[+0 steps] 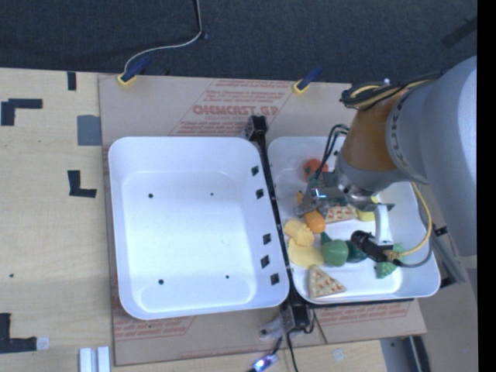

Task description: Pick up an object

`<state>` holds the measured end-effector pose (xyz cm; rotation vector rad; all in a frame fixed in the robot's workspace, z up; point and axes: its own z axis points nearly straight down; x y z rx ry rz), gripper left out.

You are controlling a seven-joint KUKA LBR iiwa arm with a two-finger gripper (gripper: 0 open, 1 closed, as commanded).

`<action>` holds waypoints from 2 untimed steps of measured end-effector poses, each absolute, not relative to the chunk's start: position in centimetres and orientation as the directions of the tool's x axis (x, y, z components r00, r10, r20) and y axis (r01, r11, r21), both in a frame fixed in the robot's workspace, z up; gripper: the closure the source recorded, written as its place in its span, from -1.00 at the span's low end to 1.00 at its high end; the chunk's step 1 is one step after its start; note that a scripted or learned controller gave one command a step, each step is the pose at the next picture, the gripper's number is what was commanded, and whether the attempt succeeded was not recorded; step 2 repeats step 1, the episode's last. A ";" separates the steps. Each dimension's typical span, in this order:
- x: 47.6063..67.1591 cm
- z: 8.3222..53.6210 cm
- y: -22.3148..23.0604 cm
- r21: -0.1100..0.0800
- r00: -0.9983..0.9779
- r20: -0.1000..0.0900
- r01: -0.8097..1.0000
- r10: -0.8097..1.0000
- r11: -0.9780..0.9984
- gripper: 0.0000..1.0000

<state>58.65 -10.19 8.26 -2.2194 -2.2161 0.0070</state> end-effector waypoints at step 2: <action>67.3 19.0 -4.7 0.013 -0.009 0.000 1.000 1.000 0.009 1.00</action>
